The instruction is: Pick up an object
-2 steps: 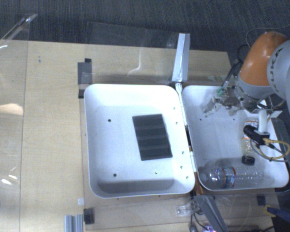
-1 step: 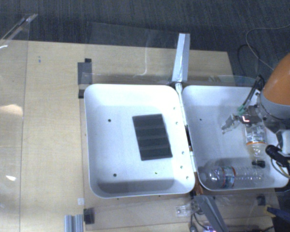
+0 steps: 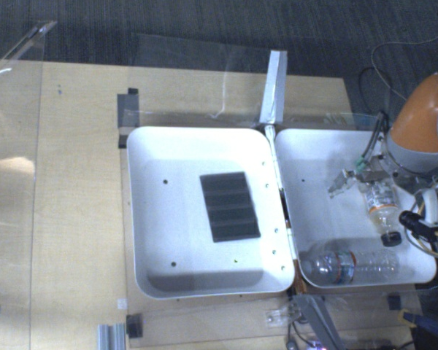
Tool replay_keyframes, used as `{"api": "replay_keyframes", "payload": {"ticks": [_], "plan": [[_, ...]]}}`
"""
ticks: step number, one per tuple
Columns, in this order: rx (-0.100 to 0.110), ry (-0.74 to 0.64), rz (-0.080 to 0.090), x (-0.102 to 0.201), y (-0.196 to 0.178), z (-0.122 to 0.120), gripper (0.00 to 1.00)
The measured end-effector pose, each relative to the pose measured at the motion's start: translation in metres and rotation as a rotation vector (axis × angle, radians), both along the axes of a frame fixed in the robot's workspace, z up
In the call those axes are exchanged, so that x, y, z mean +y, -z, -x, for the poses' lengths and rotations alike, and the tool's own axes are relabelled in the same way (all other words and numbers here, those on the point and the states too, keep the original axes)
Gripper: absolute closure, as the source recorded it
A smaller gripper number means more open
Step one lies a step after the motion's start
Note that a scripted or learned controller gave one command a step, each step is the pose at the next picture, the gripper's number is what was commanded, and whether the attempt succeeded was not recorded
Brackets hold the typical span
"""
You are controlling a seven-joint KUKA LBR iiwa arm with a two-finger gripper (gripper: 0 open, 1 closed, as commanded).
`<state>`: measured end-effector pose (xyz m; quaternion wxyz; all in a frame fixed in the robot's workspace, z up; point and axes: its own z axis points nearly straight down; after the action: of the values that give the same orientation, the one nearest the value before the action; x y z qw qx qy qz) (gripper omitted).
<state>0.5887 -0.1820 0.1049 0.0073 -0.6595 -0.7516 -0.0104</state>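
Bench: pale wooden bench top (image 3: 66, 217) carrying both bins, with a clear upright panel along its left side.
Left bin: shallow white plastic bin (image 3: 153, 195) with rounded corners; a dark grey ribbed rectangular pad (image 3: 229, 206) lies flat near its middle, tilted slightly off the bin's sides.
Right bin: shallow white plastic bin (image 3: 306, 166) touching the left bin along their shared wall; it holds the bottles and the arm is over it.
Arm: grey arm with an orange band (image 3: 422, 122), entering from the right above the right bin's far right part.
Large bottle: clear plastic bottle with a blue label (image 3: 350, 263), lying on its side along the right bin's near wall, long axis running left to right, its wider base end to the left.
Small bottle: small clear plastic bottle with an amber patch (image 3: 380, 204), sitting just below the gripper, apparently pointing down-right toward a dark cap.
Gripper: two-finger gripper (image 3: 361, 175) low over the right bin; whether its fingers are spread or pressed together I cannot tell, nor whether the small bottle is between them.
Key relation: the small bottle lies directly beside the gripper on its near-right side; the large bottle lies nearer the camera, well apart and crosswise.
Judgement: the small bottle looks the likelier target; its clear, round, light body may roll or slip.
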Motion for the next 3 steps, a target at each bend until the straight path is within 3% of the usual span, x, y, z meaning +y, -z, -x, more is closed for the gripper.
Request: {"api": "replay_keyframes", "payload": {"ticks": [1, 2, 3], "plan": [[-0.006, -0.06, 0.026, -0.02, 0.018, -0.07, 0.0], [-0.013, -0.34, 0.029, -0.013, 0.015, 0.031, 0.0], [-0.023, -0.34, 0.029, -0.011, 0.003, 0.027, 1.0]]}}
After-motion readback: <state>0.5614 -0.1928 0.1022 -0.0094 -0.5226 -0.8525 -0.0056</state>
